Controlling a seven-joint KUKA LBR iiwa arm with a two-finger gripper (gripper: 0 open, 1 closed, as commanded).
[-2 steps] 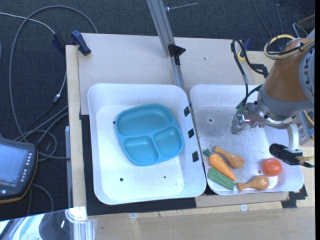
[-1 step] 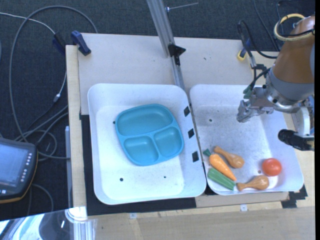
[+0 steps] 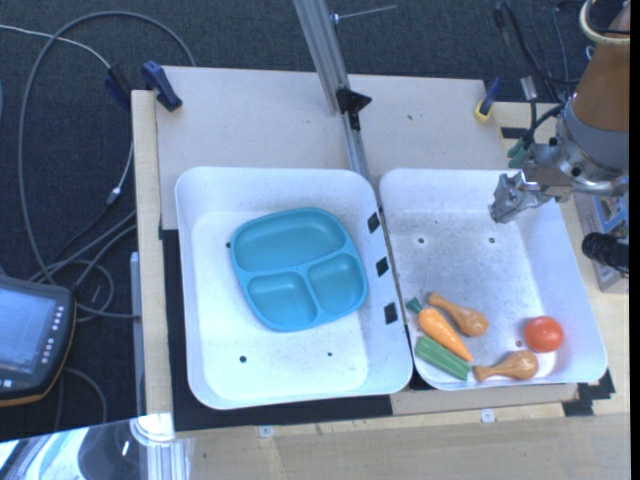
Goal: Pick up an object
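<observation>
Toy food lies at the front of the right bin (image 3: 470, 258): an orange carrot (image 3: 443, 332), a green vegetable (image 3: 441, 358), a red tomato (image 3: 543, 333), and two tan drumsticks (image 3: 462, 315) (image 3: 510, 367). My gripper (image 3: 503, 202) hangs over the bin's back right part, well behind the food, pointing left. Nothing shows between its fingers, and their spread is too blurred to read. The arm with its orange band (image 3: 606, 88) comes in from the upper right.
The left bin (image 3: 205, 268) holds a blue divided plate (image 3: 298, 266). A metal pole (image 3: 325, 43) slants down to the gap between the bins. Blue clamps (image 3: 160, 84) grip the bench's back corners. Cables lie left of the bench.
</observation>
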